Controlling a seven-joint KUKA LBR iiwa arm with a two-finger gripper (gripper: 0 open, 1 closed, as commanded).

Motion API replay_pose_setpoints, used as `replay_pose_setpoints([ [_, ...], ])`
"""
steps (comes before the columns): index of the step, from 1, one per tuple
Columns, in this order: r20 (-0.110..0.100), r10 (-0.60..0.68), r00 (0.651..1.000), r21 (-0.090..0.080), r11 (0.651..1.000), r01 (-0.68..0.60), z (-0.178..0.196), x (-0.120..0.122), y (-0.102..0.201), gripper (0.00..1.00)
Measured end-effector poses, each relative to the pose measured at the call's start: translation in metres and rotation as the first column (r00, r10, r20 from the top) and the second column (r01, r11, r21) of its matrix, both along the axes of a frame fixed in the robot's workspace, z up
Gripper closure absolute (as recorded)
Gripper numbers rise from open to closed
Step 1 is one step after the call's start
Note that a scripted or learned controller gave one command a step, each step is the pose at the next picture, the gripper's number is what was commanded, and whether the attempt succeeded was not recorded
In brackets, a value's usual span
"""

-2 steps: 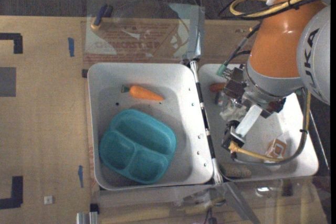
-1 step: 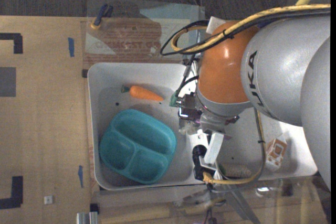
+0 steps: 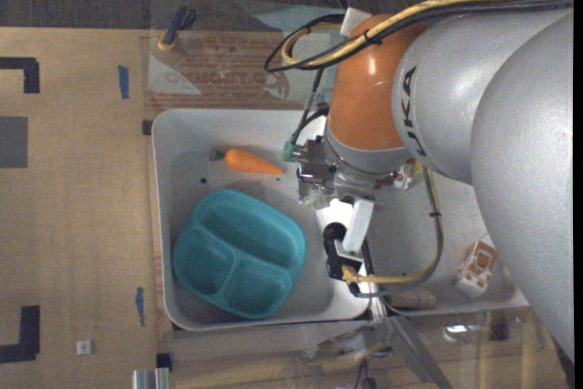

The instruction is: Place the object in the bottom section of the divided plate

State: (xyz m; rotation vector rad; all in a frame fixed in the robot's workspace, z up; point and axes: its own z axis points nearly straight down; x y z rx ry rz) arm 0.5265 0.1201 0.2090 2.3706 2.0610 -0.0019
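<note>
An orange carrot with a dark stem end lies on the floor of the left white bin, near its far wall. Just below it in the view sits the teal divided plate, with nothing in its sections. My gripper hangs under the orange wrist band, right beside the carrot's pointed right end and above the plate's upper right edge. The wrist body hides much of the gripper. Nothing shows held in it.
The grey arm covers most of the right bin. A small white and orange box lies there, and a speckled object sits by the front rim. A clear panel with a clamp stands behind the bins.
</note>
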Motion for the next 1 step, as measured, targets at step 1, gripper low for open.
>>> replay_pose_setpoints([
  [1,0.000,0.095,0.995,0.001,0.995,-0.095,0.0193,-0.0194,0.0919,1.00],
])
